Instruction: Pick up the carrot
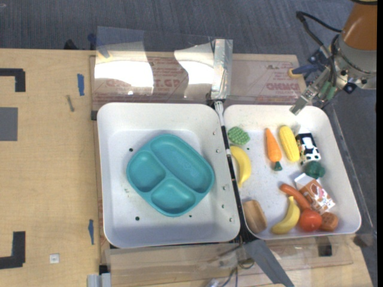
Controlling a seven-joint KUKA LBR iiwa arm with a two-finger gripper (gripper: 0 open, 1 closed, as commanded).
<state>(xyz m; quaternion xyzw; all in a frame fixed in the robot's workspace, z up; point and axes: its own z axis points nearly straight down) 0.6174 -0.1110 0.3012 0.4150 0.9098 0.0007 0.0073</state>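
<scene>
Carrot (273,146) lies in the right bin (344,160), in its upper middle part, with its long axis running nearly up and down the view, tilted a little. Its narrow orange tip points toward the far rim, while the blunt end with the small green stub points toward the near side of the bin. Just to its right lies a corn cob (289,142), roughly parallel and close beside it, with a thin gap between them. To its left, near the wall shared by the two bins, sit a green leafy lettuce piece (239,136) and, below that, a yellow banana (242,164).

Further right of the corn is a small black and white toy (307,147), with a dark green item (314,170) below it. Toward the near corner are a red sausage (294,194), a printed packet (317,197), a second banana (288,216), a tomato (310,220) and a brown bread roll (255,215).

The left bin (114,124) holds a teal divided plate (170,173).

The gripper (311,94) hangs above the far right corner of the right bin, well apart from the carrot, with nothing between its fingers; whether they are spread or closed I cannot tell.
</scene>
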